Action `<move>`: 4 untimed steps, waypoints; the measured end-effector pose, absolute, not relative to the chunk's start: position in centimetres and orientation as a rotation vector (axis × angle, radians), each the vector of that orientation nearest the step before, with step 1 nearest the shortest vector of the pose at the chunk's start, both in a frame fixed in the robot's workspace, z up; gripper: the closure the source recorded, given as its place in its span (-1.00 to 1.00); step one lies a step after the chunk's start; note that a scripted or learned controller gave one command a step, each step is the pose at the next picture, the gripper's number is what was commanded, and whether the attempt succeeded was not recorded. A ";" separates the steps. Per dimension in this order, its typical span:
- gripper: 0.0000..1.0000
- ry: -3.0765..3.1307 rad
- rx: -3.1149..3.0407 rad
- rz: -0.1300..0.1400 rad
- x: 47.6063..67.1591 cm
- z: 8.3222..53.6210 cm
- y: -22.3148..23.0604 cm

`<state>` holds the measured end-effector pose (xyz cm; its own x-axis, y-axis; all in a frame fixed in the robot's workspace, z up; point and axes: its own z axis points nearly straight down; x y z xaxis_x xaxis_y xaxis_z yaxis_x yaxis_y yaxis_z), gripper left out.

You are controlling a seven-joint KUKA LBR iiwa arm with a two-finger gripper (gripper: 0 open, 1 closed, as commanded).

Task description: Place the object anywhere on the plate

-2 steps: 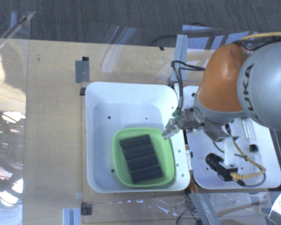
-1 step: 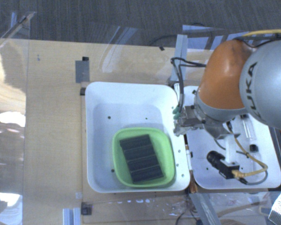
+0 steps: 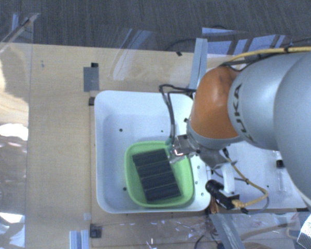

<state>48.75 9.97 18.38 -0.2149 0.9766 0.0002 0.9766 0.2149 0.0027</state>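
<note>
Dark ribbed object (image 3: 155, 175) lies flat on green plate (image 3: 185, 176), long axis running plate's upper-left to lower-right. Gripper (image 3: 177, 150) touches object's upper-right corner; grip state cannot be told.

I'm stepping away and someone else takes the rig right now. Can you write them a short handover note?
Gripper: low over the green plate's right rim; whether it is open or shut cannot be told from the camera view.
Object: a dark ribbed block lies flat on the green plate, in the left bin, at its near right corner.
Done: the block looks placed on the plate.
Left: confirm the gripper has let go, then lift the arm clear.
</note>
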 end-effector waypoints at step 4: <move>1.00 2.448 1.958 0.016 49.2 20.5 10.1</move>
